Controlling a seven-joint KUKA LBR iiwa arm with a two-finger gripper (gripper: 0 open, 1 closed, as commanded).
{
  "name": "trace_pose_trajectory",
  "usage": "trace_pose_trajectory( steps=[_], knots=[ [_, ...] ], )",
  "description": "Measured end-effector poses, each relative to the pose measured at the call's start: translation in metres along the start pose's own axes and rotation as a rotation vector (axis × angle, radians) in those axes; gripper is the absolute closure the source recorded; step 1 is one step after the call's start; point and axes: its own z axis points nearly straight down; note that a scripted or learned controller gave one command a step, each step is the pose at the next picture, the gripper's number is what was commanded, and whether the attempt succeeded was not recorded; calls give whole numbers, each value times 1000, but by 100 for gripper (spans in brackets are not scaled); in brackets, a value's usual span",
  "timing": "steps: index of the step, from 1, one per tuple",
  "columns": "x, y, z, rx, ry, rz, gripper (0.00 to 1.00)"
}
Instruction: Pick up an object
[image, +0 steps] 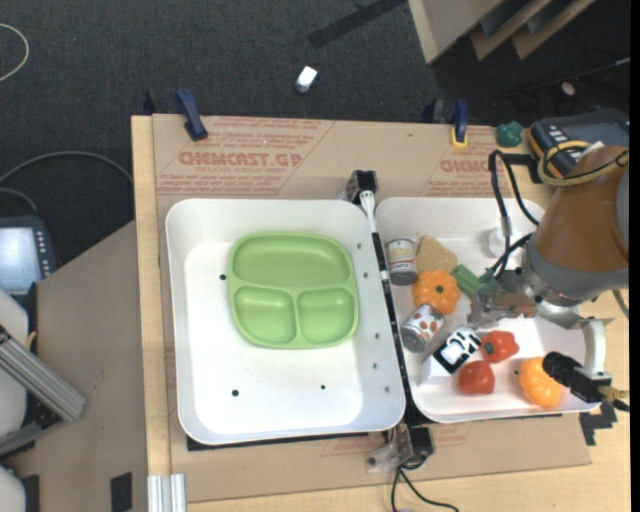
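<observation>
Right bin (430, 405), near edge: small red tomato-shaped toy (477, 377) beside a black-and-white block (459, 349). It looks light, rigid and smooth, likely slippery; grip across its widest part. Farther in, the gripper (487, 306) hangs over the clutter; open or closed, I cannot tell. Left bin holds a green divided plastic plate (294, 290).

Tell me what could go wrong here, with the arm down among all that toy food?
The gripper sits low in the crowded right white bin. The small orange pumpkin, red pepper and black-and-white box lie close together, so it might nudge neighbours or pinch two at once. Round pieces such as the red tomato could also slip free.
</observation>
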Motion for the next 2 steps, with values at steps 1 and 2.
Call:
trace_pose_trajectory(
  steps=[1,2],
  knots=[
    [-42,36,54,-19,-6,0,100],
    [-76,106,48,-25,-7,-6,100]
  ],
)
